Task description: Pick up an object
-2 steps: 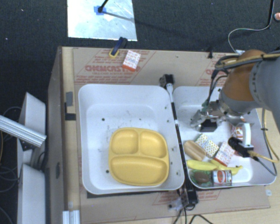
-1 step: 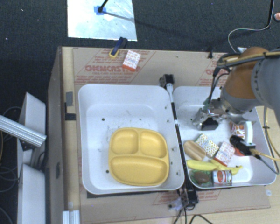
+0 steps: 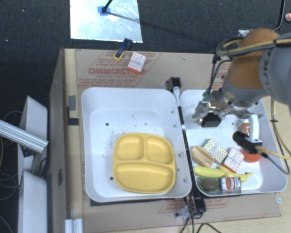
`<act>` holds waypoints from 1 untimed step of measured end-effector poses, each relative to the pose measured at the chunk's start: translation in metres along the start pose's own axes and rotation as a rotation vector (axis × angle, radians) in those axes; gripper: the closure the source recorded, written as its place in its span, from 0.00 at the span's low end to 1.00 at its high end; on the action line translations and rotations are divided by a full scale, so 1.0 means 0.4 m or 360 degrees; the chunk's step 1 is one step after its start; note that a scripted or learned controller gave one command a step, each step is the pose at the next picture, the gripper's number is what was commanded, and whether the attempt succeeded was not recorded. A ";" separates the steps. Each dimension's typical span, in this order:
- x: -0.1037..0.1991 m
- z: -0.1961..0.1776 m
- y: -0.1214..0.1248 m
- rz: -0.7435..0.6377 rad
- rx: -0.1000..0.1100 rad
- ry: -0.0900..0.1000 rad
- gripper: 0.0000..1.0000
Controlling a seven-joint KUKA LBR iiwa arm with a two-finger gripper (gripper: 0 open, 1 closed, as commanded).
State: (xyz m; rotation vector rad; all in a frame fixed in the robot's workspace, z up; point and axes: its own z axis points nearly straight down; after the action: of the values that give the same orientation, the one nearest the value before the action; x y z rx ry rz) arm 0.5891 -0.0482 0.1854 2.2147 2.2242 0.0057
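The grey arm (image 3: 276, 76) comes in from the right of the yellow plate (image 3: 144, 161) and bends down, with its orange band (image 3: 250, 57) up high. The hand (image 3: 209, 111) points down over the right bin (image 3: 266, 171), to the right of the plate and a bit farther back. I cannot tell if the hand is wide or narrow, and I see nothing held in it. The plate lies flat in the left bin (image 3: 102, 115) and has three parts. The things to pick are all in the right bin, to the right of the plate: a bun (image 3: 202, 156), a small checked box (image 3: 215, 149), a red and white pack (image 3: 234, 159), a banana (image 3: 216, 172) and a can (image 3: 230, 184) lying on its side. They sit close together, nearer to us than the hand. Both bins rest on the desk (image 3: 194, 64), which has brown card with red letters on it. Behind the plate, on the card, are a little box (image 3: 136, 62) and a yellow and blue thing (image 3: 121, 49). Farther back, a shiny sheet (image 3: 105, 13) lies on the dark floor (image 3: 24, 33).
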 end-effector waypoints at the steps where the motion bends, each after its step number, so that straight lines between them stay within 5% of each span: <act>1: 0.009 -0.104 -0.092 0.0004 0.0004 -0.0001 1.00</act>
State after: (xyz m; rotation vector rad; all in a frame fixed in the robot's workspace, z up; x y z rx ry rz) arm 0.5520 -0.0448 0.2268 2.2187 2.2223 0.0020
